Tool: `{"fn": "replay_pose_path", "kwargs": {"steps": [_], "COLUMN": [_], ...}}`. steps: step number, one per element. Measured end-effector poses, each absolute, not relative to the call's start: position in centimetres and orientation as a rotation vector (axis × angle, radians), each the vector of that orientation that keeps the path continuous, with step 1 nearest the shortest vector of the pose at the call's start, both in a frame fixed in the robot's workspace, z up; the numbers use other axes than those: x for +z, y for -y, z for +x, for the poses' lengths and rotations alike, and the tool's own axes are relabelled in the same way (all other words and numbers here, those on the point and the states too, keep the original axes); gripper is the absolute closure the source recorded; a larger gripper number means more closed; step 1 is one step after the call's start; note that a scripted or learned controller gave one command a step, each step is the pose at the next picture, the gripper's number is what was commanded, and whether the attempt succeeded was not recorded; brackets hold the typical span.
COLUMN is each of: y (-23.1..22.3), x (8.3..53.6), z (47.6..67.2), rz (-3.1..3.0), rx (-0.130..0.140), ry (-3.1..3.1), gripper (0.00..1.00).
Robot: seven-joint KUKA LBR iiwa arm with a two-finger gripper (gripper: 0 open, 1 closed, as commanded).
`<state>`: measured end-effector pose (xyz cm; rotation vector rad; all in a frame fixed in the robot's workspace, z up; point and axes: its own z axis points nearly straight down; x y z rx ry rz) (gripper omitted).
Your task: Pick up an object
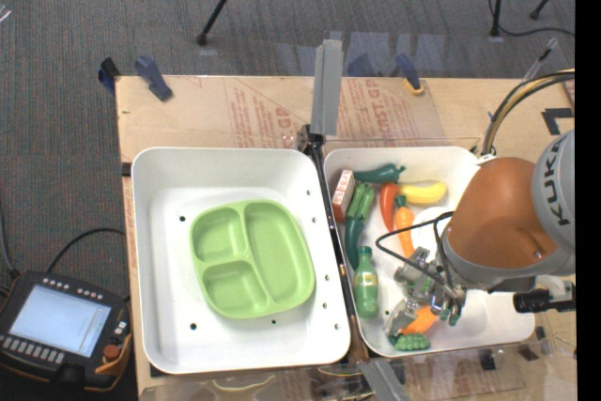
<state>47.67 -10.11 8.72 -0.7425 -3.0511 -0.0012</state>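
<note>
Jaws state: cannot tell, gripper (pixel 427 300) low at lower right over an orange carrot (pixel 422 321). Looks light, hard, slick plastic. Grip mid-body, across the width.

The grey arm (pixel 566 178) comes in from the right side of the view and bends downward. Its orange band (pixel 498 216) sits just above the wrist. Below it, the end effector (pixel 424 296) points down and to the left, with black cables looping beside the wrist.
</note>
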Motion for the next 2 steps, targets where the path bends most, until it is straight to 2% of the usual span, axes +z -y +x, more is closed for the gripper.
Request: {"fn": "replay_pose_path", "kwargs": {"steps": [1, 2], "y": [8.5, 8.7], "x": [8.8, 8.7], "z": [56.9, 53.6], "rz": [-0.544, -0.808], "rx": [0.001, -0.001], "ry": [3.097, 3.034], "gripper": [0.00, 0.00]}}
